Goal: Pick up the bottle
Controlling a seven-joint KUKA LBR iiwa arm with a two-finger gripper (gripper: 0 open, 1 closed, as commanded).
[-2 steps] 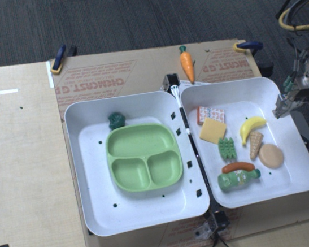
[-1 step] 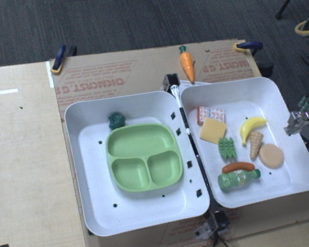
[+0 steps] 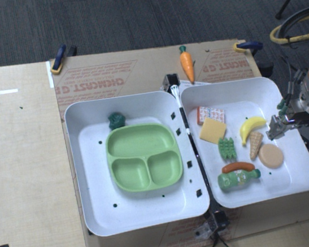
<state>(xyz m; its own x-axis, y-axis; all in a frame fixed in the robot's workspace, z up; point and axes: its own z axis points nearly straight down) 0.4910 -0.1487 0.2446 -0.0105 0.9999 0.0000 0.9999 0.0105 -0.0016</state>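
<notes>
The bottle (image 3: 239, 178) is green with a pale label. It lies on its side near the front of the right bin (image 3: 299, 180), cap pointing right, just below a red sausage (image 3: 237, 166). My gripper (image 3: 275, 130) hangs over the bin's right side, above a round tan biscuit (image 3: 271, 156). It is up and to the right of the bottle, well apart from it, with nothing seen in its grasp.
The right bin also holds a banana (image 3: 252, 127), a cone (image 3: 255, 144), a cheese wedge (image 3: 212, 131), a small box (image 3: 209, 113) and a green ridged piece (image 3: 226, 149). The left bin (image 3: 94, 202) has a green divided plate (image 3: 145, 158) and broccoli (image 3: 116, 119). A carrot (image 3: 186, 64) lies behind the bins.
</notes>
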